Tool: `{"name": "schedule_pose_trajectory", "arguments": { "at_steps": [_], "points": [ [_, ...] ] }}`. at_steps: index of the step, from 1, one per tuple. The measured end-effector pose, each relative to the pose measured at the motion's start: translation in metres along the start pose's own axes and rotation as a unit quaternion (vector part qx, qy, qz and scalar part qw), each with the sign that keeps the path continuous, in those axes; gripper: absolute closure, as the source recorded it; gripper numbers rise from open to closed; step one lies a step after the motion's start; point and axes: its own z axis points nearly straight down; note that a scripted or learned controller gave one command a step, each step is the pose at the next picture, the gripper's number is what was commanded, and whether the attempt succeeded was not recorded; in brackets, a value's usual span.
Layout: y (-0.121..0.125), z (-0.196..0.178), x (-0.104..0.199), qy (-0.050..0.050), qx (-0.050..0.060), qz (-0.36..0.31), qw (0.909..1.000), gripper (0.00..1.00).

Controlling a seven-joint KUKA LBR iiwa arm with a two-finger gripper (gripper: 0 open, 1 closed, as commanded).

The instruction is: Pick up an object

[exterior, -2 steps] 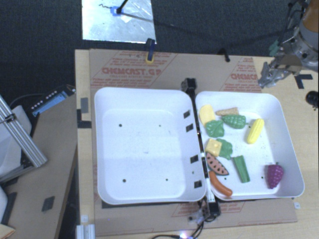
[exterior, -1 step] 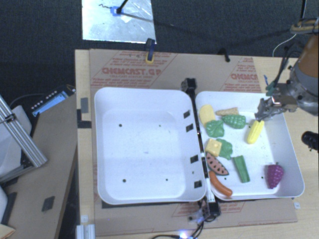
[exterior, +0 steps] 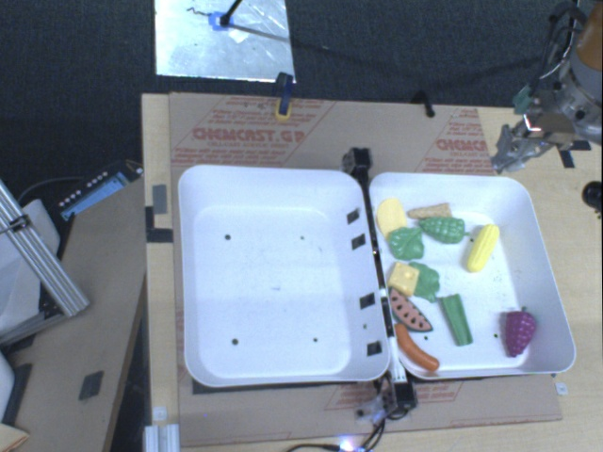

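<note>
The right bin (exterior: 537,224) holds several toy foods: a yellow corn cob (exterior: 481,247), a purple grape bunch (exterior: 517,330), a green cucumber stick (exterior: 456,318), a yellow lemon (exterior: 391,217), green leafy pieces (exterior: 443,229), a cheese cube (exterior: 403,277), a watermelon slice (exterior: 411,312) and an orange hot dog (exterior: 417,349). My gripper (exterior: 512,149) hangs above the bench just beyond the right bin's far right corner, apart from all the toys. Nothing shows between its fingers.
The left bin (exterior: 273,271) lies beside the right one, joined by a black hinge strip (exterior: 372,252). Both rest on a cardboard sheet (exterior: 254,130). A shiny metal plate (exterior: 221,26) lies on the dark floor behind. A side table with a metal rail (exterior: 38,271) stands at the left.
</note>
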Motion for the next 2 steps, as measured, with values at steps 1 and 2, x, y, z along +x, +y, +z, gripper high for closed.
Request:
{"name": "schedule_pose_trajectory", "arguments": {
  "at_steps": [1,2],
  "points": [
    [0.046,-0.029,0.001,0.000,0.001,0.000,1.0000,1.00],
    [-0.057,0.033,0.040,0.002,0.010,0.000,0.9999,1.00]
  ]
}}
